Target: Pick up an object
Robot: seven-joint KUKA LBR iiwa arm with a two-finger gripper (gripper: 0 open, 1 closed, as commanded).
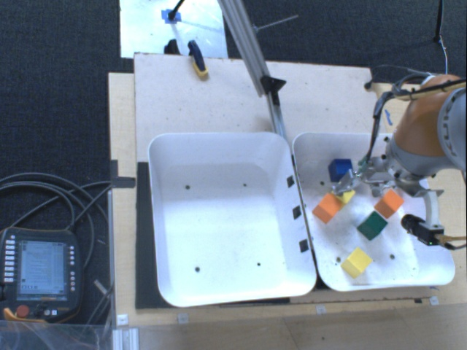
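Observation:
The right bin point(438, 272) holds several small blocks. A blue cube point(340, 169) lies near its back left, an orange block point(327, 208) in front of it, and a small yellow piece point(347, 195) between them. A second orange block point(389, 203), a green cube point(372, 226) and a yellow cube point(357, 262) lie further right and forward. My gripper point(362, 187) hangs low over the bin's middle, open, with one finger point(341, 187) by the small yellow piece and the other beside the second orange block. Nothing sits between the fingers.
The left bin point(157, 195) stands beside the right one, their rims meeting at a divider point(299, 210). A slanted metal rod point(248, 42) crosses the board behind the bins. A teach pendant point(40, 272) and cables lie on the floor at the left.

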